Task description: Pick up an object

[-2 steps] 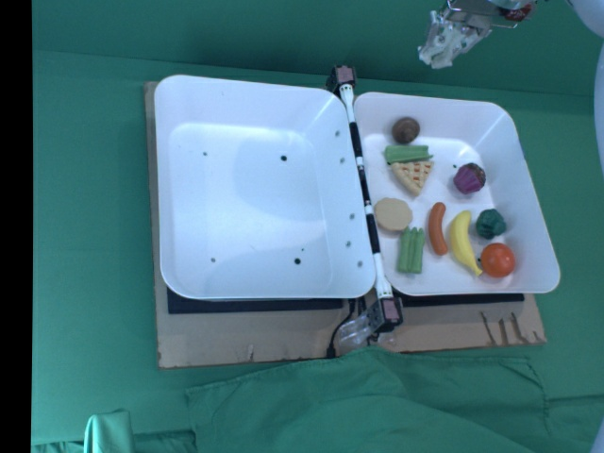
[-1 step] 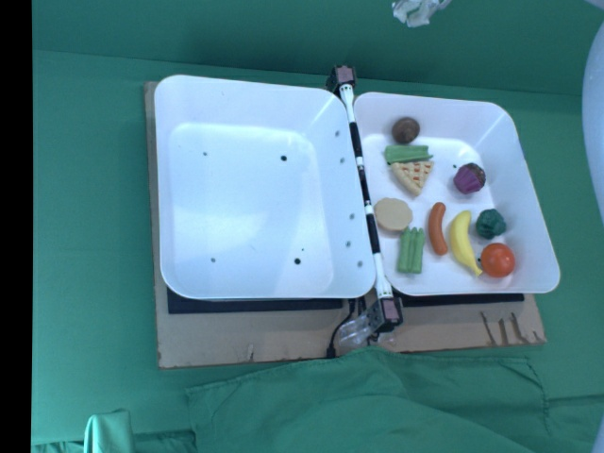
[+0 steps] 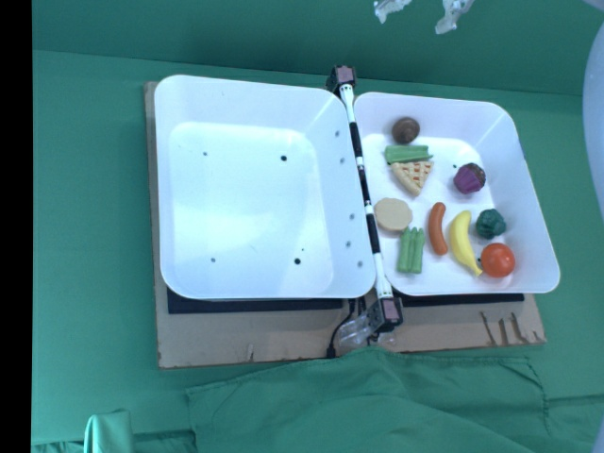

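Camera view, looking down at a slant on a green counter [image 3: 94, 159] with two white bins side by side. Gripper [image 3: 427, 6] up at the far edge, above and beyond the right bin [image 3: 528, 215], fingers spread apart and clasping nothing. No contact with any object; well clear of the bin floor.

Candidates for the pick all lying in the right bin: brown ball [image 3: 406, 129] at the far end, green block [image 3: 408, 153] touching the waffle wedge [image 3: 412, 175] just nearer, purple piece [image 3: 469, 177] to the right. Nearer again, tan disc [image 3: 393, 215], red sausage [image 3: 437, 228], banana [image 3: 461, 242], dark green piece [image 3: 490, 223], orange tomato [image 3: 497, 260] touching the banana's near tip, and green beans [image 3: 411, 250] near the front left. Left bin [image 3: 189, 102] bare apart from small dark specks.

Judged by this layout: task barely begun. Nothing lifted, nothing chosen so far as can be told. Left to do: travel over the right bin, descend onto one item, close on it, raise it clear. Brown ball or purple piece probably easiest, standing apart from neighbours.
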